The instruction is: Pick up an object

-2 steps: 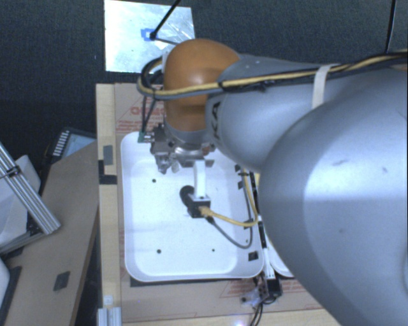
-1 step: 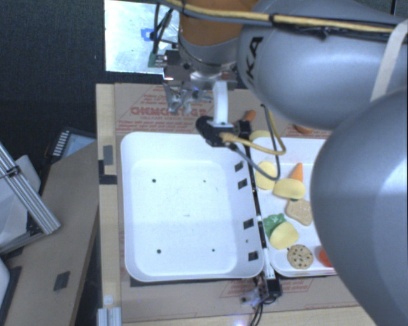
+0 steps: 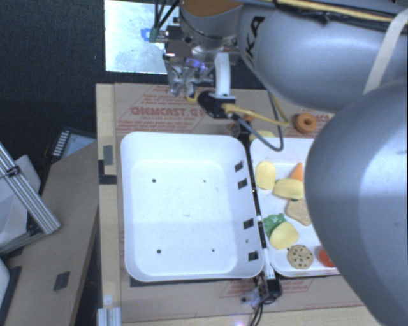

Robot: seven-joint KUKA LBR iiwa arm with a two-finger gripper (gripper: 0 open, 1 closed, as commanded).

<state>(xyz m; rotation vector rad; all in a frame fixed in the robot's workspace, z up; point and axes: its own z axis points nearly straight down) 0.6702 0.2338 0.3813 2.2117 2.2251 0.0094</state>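
Gripper point(image 3: 186, 83) sits above the far edge of the left bin point(image 3: 137, 191), over the brown board point(image 3: 153, 109), well apart from the toy food; its state can't be read from this angle, and nothing visible is held. Grey arm point(image 3: 319, 51) with orange band point(image 3: 207, 6) covers much of the right bin point(image 3: 271, 262). In the right bin, just past the left bin's right wall: two yellow pieces point(image 3: 266, 172) point(image 3: 289, 188), an orange carrot-like piece point(image 3: 297, 170), a tan cracker point(image 3: 298, 211), a green piece point(image 3: 274, 221) touching a yellow lemon-like piece point(image 3: 284, 235), a chocolate-chip cookie point(image 3: 299, 256), a partly hidden red piece point(image 3: 326, 257). A toy doughnut point(image 3: 306, 122) lies on the board beyond the right bin.
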